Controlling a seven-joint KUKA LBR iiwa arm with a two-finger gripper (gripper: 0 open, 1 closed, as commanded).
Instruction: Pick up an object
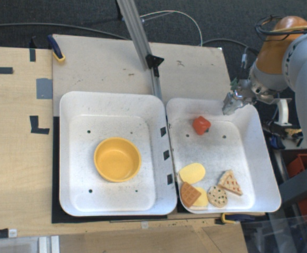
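So the arm (280, 51) came in from the right, grey body with that orange band up near the top right corner, and the gripper (231, 105) sat right over the far right rim of the right bin (264, 157). Honestly couldn't tell how the pincer stood, the tip was just a small greyish blob at that angle, so I won't call it wide or narrow. Nothing showed between its tips as far as I could see.

The red object (201, 125) was lying in the upper half of the right bin, near the gripper but clearly apart from it, a bit to its left and lower in the view. Looked like a little red toy piece, maybe a fruit, too small to say for sure.

Down in the near part of the same bin there was a cluster: a yellow oval piece (192, 172), a waffle-looking square (190, 194) just below it, a cookie (217, 196) beside that, and a pizza-slice wedge (230, 183) touching or nearly touching the cookie.

The left bin (74, 109) had a yellow bowl (117, 159) sitting upright around its middle. A metal pole (137, 30) ran slantwise from the top down to the gap between the bins.
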